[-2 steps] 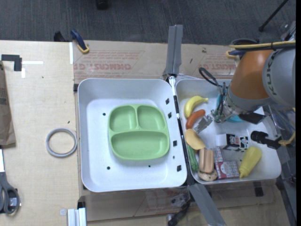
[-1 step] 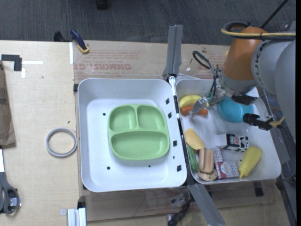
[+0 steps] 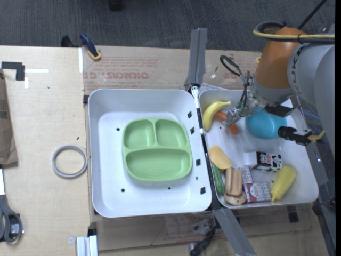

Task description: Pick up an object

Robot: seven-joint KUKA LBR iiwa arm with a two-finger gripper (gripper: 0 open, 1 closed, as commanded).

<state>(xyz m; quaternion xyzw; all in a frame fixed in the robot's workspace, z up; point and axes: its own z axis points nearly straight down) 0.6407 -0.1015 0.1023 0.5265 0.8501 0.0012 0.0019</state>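
Observation:
The right bin (image 3: 313, 192) holds a yellow banana (image 3: 213, 112), a small orange piece (image 3: 233, 128), a blue cup (image 3: 265, 125), a yellow mustard bottle (image 3: 283, 182), a hot dog (image 3: 233, 181), a yellow slice (image 3: 220, 157), a red-and-white packet (image 3: 257, 185) and a black-and-white carton (image 3: 265, 159). My gripper (image 3: 236, 112) hangs low at the bin's back, just right of the banana's tip and above the orange piece, with the blue cup close on its right. The wrist and cables hide its tips.
The left bin (image 3: 96, 143) holds a green divided plate (image 3: 157, 149). On the bench to the left lie a grey tape ring (image 3: 70, 160), scissors (image 3: 8, 225) and a brown bag (image 3: 5, 127). A blue clamp (image 3: 90, 46) sits at the back.

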